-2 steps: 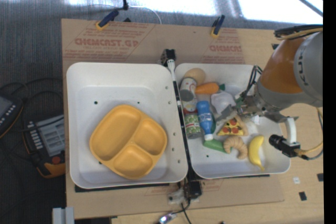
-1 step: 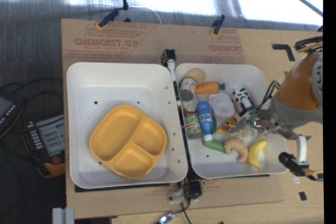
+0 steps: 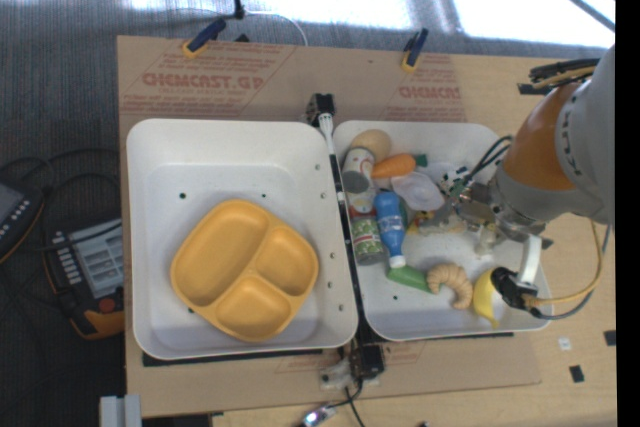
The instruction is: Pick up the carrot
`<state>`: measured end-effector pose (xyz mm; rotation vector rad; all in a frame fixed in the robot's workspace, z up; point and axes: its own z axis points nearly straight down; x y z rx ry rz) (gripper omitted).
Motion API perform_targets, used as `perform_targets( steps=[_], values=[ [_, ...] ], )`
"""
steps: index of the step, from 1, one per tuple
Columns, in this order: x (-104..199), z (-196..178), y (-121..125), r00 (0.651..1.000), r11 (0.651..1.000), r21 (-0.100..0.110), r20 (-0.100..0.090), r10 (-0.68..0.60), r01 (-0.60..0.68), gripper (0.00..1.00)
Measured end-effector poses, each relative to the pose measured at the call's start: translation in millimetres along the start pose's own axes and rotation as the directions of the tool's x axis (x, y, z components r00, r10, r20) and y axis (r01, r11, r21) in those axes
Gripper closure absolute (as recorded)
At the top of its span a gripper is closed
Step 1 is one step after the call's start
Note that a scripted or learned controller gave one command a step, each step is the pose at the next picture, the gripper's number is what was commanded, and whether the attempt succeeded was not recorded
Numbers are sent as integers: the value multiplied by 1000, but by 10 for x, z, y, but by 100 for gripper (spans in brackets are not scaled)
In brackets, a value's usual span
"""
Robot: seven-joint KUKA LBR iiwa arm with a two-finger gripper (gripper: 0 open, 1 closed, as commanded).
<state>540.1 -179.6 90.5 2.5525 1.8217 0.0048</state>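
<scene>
Worktop (image 3: 90, 215) carries two bins. Using the right bin (image 3: 480, 137) as landmark: arm (image 3: 560, 150) enters over its right rim, gripper (image 3: 462, 205) low inside, near centre (fingers' state: cannot tell). Carrot (image 3: 393, 166) lies at its upper left, apart from the gripper, not yet grasped.

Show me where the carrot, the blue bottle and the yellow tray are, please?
carrot (image 3: 394, 166), camera view, middle of its orange body.
blue bottle (image 3: 390, 225), camera view, middle of its blue body.
yellow tray (image 3: 285, 260), camera view, floor of its right-hand compartment.
</scene>
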Motion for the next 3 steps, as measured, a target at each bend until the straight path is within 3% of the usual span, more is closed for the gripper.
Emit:
perform_targets(
  steps=[1, 2, 3],
  values=[
    [94, 6, -579, 991, 991, -12, 4, -135, 135, 0],
    [-60, 21, 499, 959, 959, 2, -11, -283, 283, 0],
    [-348, -690, 284, 901, 901, 5, -1, -433, 433, 0]
  ],
)
